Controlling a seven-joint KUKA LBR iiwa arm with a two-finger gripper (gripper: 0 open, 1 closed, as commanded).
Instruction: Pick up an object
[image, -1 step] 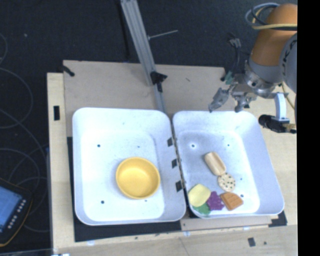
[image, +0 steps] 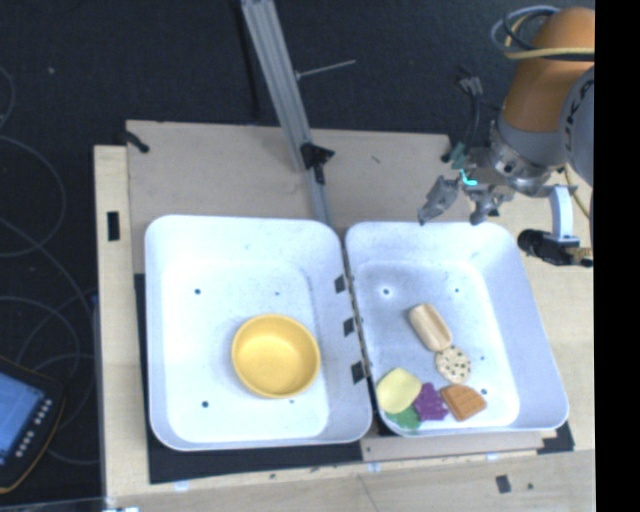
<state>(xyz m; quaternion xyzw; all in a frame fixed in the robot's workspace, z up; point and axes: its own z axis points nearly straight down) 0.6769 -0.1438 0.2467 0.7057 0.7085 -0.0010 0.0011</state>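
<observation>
Up above the right bin, jaws spread, no thing between; no readable writing anywhere

I have 1 fixed camera mounted above the bench, looking down at a slant from the near side, far enough back that both white bins, the left bin and the right bin, fit whole in frame with dark floor around the bench top. The arm enters from my right, cut by the frame edge, and a grey pole rises from the far side toward the lens; I think it is a mast, but its top is cropped.
</observation>
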